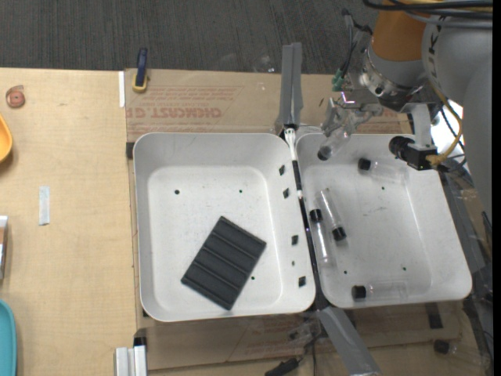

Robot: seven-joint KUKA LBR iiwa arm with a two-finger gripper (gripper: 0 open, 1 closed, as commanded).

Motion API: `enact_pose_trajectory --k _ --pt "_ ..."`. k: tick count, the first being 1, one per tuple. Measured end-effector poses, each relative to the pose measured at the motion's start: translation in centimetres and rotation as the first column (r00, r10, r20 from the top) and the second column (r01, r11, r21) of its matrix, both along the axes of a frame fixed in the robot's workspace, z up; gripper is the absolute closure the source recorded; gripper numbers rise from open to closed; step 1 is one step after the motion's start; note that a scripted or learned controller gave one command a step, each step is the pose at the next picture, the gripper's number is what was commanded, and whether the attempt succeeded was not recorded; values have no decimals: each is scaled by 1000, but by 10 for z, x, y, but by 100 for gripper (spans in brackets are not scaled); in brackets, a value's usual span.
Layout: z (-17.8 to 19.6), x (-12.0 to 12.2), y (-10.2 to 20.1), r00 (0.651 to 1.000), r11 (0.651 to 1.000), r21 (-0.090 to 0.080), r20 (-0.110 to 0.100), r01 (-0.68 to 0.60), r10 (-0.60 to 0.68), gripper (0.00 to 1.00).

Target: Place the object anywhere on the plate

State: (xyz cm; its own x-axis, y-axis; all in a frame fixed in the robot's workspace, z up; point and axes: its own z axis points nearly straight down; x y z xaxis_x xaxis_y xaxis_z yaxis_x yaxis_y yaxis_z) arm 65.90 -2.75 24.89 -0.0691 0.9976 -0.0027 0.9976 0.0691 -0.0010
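Observation:
A dark grey ridged plate (pixel 225 262) lies tilted on the floor of the left bin (pixel 156 210), towards its front. My gripper (pixel 338 131) hangs over the far left corner of the right bin (pixel 423 265). It is shut on a clear vial with a dark cap (pixel 324 153), which slants down and left from the fingertips. The plate is well to the left of the gripper and nearer the front, across the divider between the bins.
Several more clear vials with black caps lie in the right bin: one near the back (pixel 365 164), a long one by the left wall (pixel 322 214), one at the front (pixel 359 291). Cables and a black fitting (pixel 407 149) hang at the bin's far right.

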Motion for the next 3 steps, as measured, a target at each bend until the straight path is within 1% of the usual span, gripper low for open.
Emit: enact_pose_trajectory --k 1,2,3 --pt "1 -1 95 992 992 0 -1 -123 123 100" --pt "71 0 169 989 989 0 0 -146 146 100" --pt "192 -2 194 903 903 0 1 -429 429 100"
